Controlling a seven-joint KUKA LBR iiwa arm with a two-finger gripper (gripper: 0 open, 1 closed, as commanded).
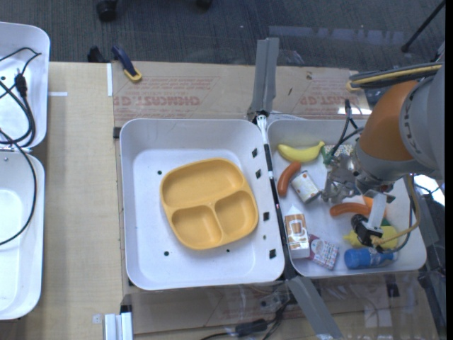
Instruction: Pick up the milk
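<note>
Milk carton point(296, 233) lying just left-below gripper point(338, 188) — likely light, stiff-sided, a bit slick — best pinched across narrow flat faces; gripper opening can't tell.

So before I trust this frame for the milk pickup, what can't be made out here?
- Pincer: open or shut is unclear; the arm overhangs it.
- Right bin: far side covered by the arm.
- Milk carton: label print too small to read.
- Items under the wrist: partly hidden by cables.
</note>
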